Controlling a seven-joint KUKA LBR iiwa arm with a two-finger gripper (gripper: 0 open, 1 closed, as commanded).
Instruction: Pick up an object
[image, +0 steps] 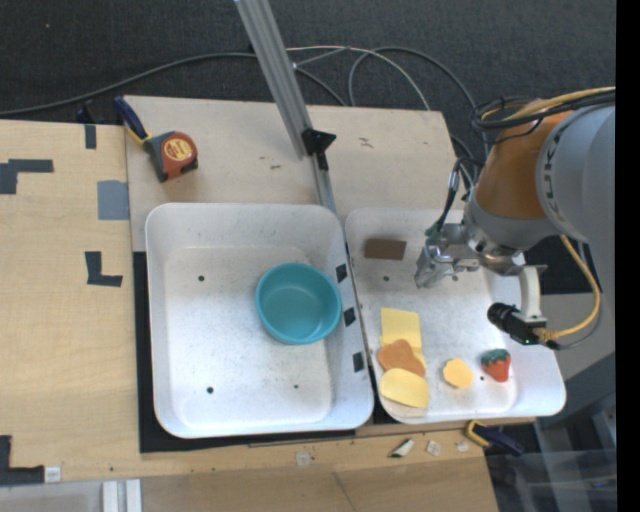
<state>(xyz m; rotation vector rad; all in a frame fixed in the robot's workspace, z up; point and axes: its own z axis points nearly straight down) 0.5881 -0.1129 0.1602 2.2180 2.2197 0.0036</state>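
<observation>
My gripper (436, 272) hangs over the back middle of the right bin (545, 395), with nothing seen between its fingers. A brown block (385, 248) lies to its left near the bin's back wall. Toward the front lie a yellow square (401, 326), an orange piece (400, 356), a yellow oval (405, 388), a small orange round piece (458, 374) and a red strawberry-like toy (496, 365). A teal bowl (297, 302) stands in the left bin (190, 290).
A metal rail (285, 90) slants down to the divide between the bins. A tape measure (172, 153) rests on the bench behind the left bin. Cables (400, 65) run behind the bench, and a black connector (510, 322) hangs from the arm over the right bin.
</observation>
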